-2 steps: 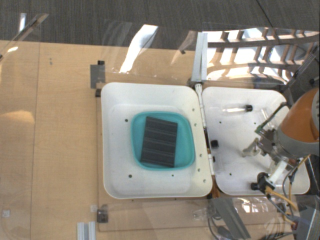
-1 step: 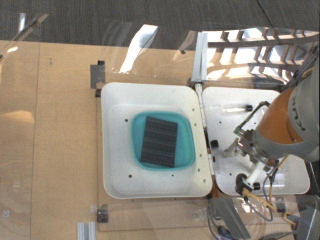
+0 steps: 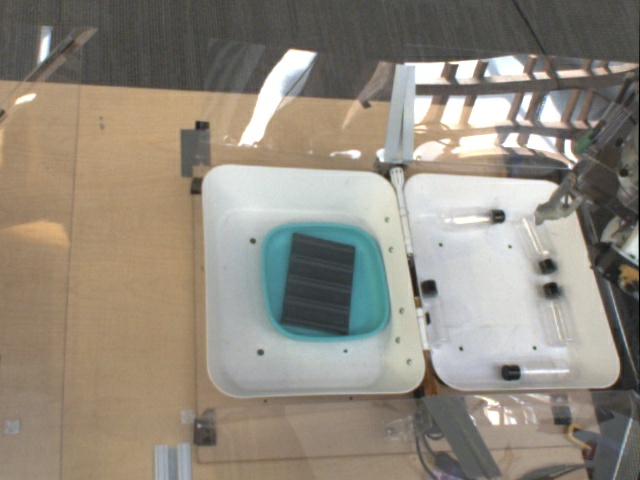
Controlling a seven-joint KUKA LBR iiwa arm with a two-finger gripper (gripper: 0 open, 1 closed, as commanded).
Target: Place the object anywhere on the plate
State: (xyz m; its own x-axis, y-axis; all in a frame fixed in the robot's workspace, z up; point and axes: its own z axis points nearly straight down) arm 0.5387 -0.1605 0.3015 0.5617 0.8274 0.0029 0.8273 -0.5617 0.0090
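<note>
Left shallow white bin [image 3: 230,358] cradles the teal square plate [image 3: 375,303], the dark ribbed rectangular block [image 3: 318,283] already flat on it; gripper state I cannot tell, so simply back off cleanly

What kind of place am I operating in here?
Probably a robotics lab test cell: a wooden bench carries two shallow white bins, a teal plate with a dark ribbed block on it, over grey carpet.
</note>
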